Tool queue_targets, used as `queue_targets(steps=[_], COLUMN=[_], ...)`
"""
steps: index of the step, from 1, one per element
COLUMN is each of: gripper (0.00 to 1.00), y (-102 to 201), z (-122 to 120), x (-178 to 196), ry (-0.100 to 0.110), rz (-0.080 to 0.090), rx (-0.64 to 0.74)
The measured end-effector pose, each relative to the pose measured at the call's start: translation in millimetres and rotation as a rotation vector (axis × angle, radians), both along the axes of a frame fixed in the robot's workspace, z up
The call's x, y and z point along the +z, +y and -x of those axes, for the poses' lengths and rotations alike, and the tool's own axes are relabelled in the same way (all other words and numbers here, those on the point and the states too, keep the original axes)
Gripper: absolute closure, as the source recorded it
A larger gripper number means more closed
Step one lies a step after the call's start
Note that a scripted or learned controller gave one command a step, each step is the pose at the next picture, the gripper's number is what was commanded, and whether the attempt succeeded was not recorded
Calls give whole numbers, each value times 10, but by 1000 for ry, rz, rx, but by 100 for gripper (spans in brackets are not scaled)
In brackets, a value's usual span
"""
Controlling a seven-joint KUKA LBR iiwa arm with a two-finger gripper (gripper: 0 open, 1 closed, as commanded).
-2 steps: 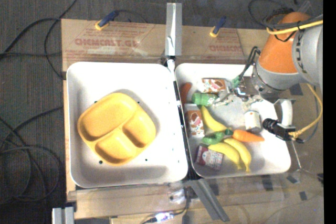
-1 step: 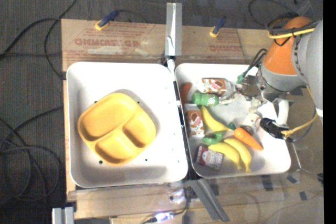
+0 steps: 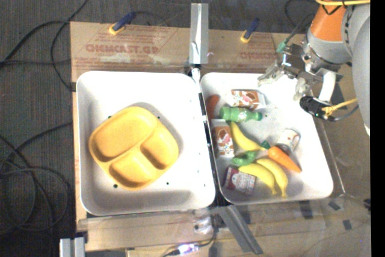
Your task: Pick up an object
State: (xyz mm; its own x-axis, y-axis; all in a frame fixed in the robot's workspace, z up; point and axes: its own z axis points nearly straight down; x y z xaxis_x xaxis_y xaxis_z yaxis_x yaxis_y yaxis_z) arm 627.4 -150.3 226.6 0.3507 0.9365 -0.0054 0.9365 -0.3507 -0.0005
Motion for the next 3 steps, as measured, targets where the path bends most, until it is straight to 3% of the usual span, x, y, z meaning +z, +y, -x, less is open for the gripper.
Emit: queue_targets(steps=[1, 2, 3], gripper=[100, 100, 100], y=[-307, -16, 154], z=[26, 373, 855], x=[-290, 185, 220], ry=[2, 1, 3], rz=[1, -3, -4], rx=[-53, -241, -433])
